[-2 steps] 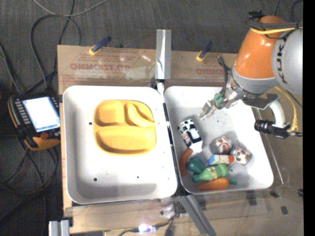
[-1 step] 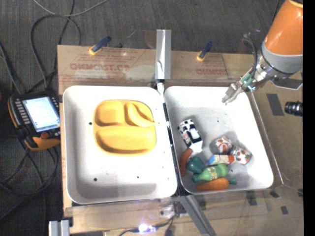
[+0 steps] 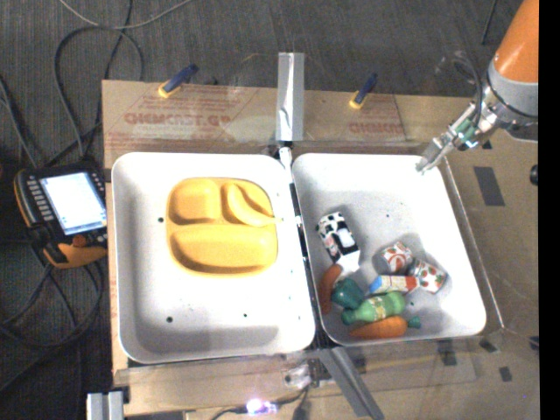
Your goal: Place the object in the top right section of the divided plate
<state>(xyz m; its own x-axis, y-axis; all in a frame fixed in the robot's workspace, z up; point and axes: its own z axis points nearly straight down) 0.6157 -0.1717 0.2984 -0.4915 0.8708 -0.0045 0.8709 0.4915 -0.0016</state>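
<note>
A yellow divided plate (image 3: 223, 226) lies in the left bin (image 3: 140, 261), with its top right section (image 3: 254, 199) bare. Several small toys lie in the right bin (image 3: 385, 186): a black-and-white cow (image 3: 337, 234), two red-and-white cans (image 3: 394, 257), a green bottle (image 3: 378, 307) and a carrot (image 3: 379, 327) near the front. My gripper (image 3: 427, 162) hangs over the right bin's far right corner, well away from the toys and the plate. Nothing is visibly in it.
A handheld controller with a lit screen (image 3: 66, 204) sits left of the bench. A metal divider strip (image 3: 290, 103) runs between the bins at the back. Two blue-and-yellow clamps (image 3: 178, 80) hold the cardboard backing.
</note>
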